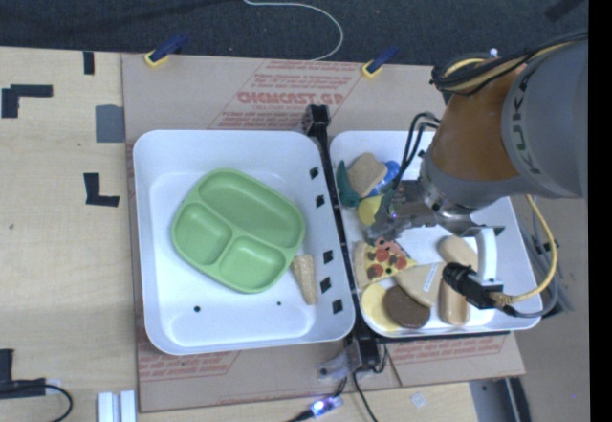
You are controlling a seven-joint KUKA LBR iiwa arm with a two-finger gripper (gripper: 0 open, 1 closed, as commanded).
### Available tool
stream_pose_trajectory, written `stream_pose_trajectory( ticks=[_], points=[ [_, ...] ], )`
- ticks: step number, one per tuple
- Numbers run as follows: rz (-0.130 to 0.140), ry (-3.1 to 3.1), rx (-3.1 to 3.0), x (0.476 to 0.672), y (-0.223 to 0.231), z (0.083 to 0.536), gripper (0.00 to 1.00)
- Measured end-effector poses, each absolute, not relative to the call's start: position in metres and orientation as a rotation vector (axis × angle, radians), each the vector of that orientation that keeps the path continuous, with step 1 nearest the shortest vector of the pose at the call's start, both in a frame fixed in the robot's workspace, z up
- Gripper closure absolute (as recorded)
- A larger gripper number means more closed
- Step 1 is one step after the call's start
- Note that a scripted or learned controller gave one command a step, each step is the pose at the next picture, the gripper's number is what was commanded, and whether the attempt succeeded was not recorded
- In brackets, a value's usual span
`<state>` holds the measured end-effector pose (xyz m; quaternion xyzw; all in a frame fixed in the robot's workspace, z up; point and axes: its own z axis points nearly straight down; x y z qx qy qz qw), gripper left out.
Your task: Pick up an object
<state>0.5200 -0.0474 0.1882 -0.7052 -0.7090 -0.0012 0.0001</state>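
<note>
**Claw low over crowded right bin, no object secured yet**

The candidates for picking lie packed in the right bin (512, 219): a pizza slice (385, 259) near its middle, a yellow piece (369, 211) just above it, a tan bread-like piece (365, 172) at the upper left, and a brown-topped cookie (408, 307) on a pale round plate (375, 310) at the lower edge. A lone cone-shaped wafer (304, 277) sits in the left bin (153, 219) beside the green divided tray (239, 229).

The claw (390, 219) hangs just above the pizza slice and yellow piece. Whether it is wide or narrow I cannot tell, and nothing is visibly caught in it.

To do this well, I judge the descent should centre on one item, not the seam between two, since neighbours touching each other invite a slip or a double nudge.

The arm (507, 133) reaches in from the right, its orange band (473, 123) above the wrist, which points steeply down toward the bin's left half.
</note>
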Motion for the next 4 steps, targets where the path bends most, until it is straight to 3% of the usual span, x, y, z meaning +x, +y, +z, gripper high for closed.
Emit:
stream_pose_trajectory(
  ticks=[1,2,3,4],
  points=[
    [-0.008,-2.235,-2.208,0.483,0.040,0.267,1.00],
    [-0.013,-2.237,-2.210,0.484,0.116,0.362,1.00],
    [-0.018,-2.233,-2.218,0.484,0.140,0.483,1.00],
    [0.018,-2.219,-2.216,0.482,0.146,0.378,1.00]
  ],
)
